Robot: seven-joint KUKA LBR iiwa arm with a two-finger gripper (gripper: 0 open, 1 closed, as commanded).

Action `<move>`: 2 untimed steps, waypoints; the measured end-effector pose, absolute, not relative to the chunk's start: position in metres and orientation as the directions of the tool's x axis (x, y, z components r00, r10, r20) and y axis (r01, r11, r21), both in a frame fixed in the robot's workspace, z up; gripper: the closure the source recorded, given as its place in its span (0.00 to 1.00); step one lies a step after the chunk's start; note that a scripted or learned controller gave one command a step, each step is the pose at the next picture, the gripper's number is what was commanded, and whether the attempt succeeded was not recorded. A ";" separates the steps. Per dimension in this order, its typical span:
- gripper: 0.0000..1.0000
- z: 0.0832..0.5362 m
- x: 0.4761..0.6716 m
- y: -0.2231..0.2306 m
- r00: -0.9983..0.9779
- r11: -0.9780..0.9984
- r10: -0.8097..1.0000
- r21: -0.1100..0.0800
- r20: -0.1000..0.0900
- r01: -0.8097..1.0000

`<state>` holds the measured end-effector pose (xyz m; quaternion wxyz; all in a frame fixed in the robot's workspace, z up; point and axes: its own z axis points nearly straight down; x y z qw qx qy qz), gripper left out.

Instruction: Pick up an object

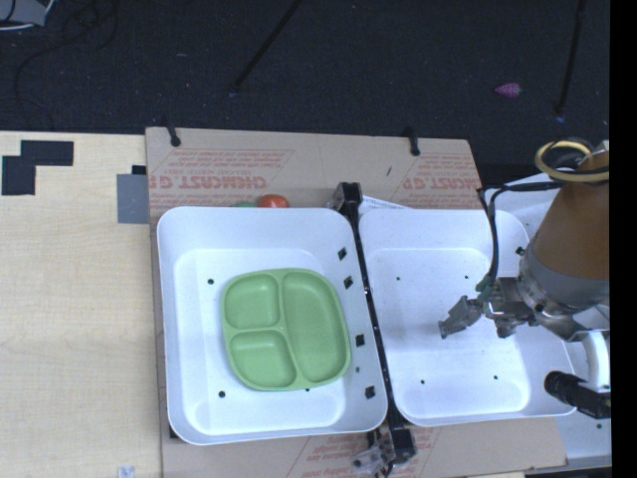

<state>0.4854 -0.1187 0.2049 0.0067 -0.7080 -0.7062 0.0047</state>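
Plate (286, 329): green, three compartments, lying flat in the left bin (189, 267), near its middle. Small red object (272, 202): behind that bin's far rim, on the cardboard sheet (299, 167). Right bin (418, 267): just beside the left, joined by a black divider (363, 307). Gripper (460, 319): over the right bin's floor, well apart from the plate; nothing between its fingers; open or closed cannot be told.

dark floor (299, 48) with cables behind a pale wood bench (70, 327).
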 end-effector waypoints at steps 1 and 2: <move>0.00 0.211 0.488 -0.119 0.000 0.000 1.000 -0.005 0.001 1.000; 0.00 0.164 0.484 -0.125 0.001 -0.001 1.000 -0.009 0.002 1.000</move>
